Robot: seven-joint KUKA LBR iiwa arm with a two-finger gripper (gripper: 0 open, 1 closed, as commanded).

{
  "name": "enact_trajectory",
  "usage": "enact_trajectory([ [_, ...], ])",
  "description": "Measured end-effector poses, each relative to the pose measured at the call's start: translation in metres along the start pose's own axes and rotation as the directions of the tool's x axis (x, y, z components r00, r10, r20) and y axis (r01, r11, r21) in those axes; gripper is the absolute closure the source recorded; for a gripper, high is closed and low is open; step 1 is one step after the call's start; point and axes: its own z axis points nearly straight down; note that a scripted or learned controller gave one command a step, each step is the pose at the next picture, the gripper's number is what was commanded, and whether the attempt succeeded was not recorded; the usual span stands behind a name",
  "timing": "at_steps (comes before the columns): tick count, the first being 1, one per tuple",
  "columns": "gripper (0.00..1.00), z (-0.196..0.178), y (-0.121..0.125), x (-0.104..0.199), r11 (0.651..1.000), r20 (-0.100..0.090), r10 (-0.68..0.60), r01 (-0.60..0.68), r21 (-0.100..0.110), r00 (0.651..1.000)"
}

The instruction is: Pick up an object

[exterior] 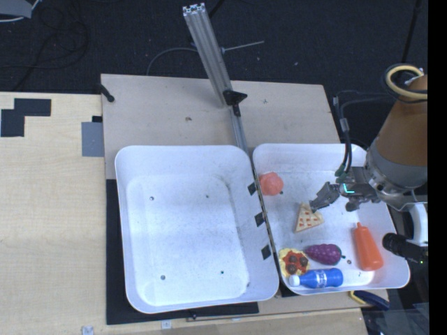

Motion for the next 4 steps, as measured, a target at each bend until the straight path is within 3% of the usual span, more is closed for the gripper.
enact_trajectory([
  [1,0.0,0.0,0.0,0.0,1.0,0.0,0.0,0.0,0.0,1.0],
  [3,0.0,0.118,-0.006,0.009,1.0,-0.001,0.0,0.0,0.005,1.0],
  [4,0.0,0.149,-0.006,0.009,1.0,0.0,0.0,0.0,-0.001,1.0],
])
